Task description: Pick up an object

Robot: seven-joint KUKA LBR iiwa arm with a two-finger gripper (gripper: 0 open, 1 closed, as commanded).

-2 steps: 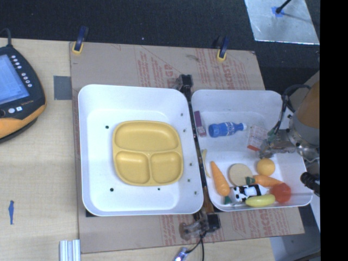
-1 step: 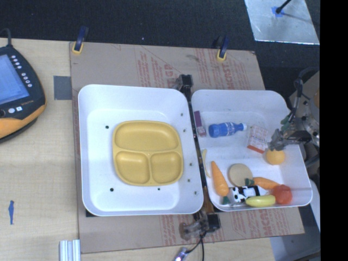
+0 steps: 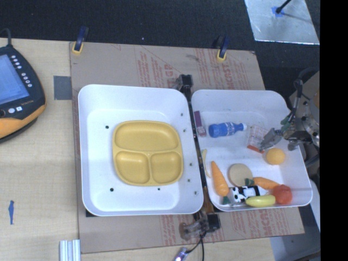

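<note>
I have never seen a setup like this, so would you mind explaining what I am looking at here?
This is one picture from a camera fixed above a workbench, looking down at a slant. Two shallow white bins sit side by side on a cardboard sheet. The left bin holds a yellow divided plate. The right bin holds small toys: a blue bottle, an orange carrot, a tan disc, a yellow banana, a red tomato-like piece and an orange ball.

The metal part at the right rim is the robot arm's gripper, reaching in to pick something up. I cannot see anything between its fingers. The device at far left is the robot's handheld controller.
</note>
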